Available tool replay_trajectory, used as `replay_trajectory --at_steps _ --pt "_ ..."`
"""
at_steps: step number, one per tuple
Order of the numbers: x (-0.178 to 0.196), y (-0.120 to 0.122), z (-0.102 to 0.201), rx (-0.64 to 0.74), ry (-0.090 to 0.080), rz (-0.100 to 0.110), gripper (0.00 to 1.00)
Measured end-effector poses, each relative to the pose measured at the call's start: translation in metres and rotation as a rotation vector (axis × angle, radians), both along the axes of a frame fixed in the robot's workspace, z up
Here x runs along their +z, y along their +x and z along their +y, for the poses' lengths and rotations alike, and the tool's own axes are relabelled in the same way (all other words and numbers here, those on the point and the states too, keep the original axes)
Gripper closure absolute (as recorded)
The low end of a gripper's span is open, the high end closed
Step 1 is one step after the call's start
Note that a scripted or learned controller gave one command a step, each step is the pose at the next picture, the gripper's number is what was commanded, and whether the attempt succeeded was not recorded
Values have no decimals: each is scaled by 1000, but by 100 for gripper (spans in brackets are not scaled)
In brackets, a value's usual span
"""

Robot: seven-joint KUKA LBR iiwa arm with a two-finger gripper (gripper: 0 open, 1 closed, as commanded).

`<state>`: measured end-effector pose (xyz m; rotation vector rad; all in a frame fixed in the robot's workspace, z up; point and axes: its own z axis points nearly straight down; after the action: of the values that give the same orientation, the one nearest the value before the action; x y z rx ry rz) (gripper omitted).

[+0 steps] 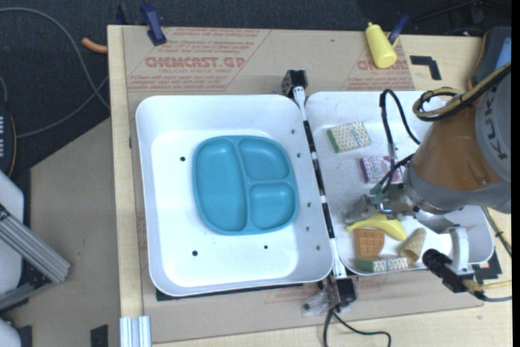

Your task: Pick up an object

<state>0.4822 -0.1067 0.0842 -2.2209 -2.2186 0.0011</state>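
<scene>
Grey arm [455,158] reaching into right bin [479,252] | gripper [382,203] hanging just above banana [382,225], grip state unclear | blue 3-compartment plate [244,183] lying in left bin [162,142]

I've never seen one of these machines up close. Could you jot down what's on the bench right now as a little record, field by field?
left bin: holds a blue divided plate
right bin: holds small items
items in right bin: patterned packet, purple packet, yellow banana, waffle toy, cone
arm: grey with an orange band, reaching in over the right bin
pincer: low, just above the banana; grip state unclear
bench edge: yellow bottle-shaped thing behind the right bin
</scene>
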Motion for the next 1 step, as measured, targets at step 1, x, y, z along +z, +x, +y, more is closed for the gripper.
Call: replay_trajectory --at_steps 1 --pt "0 45 -31 1 -3 -4 0"
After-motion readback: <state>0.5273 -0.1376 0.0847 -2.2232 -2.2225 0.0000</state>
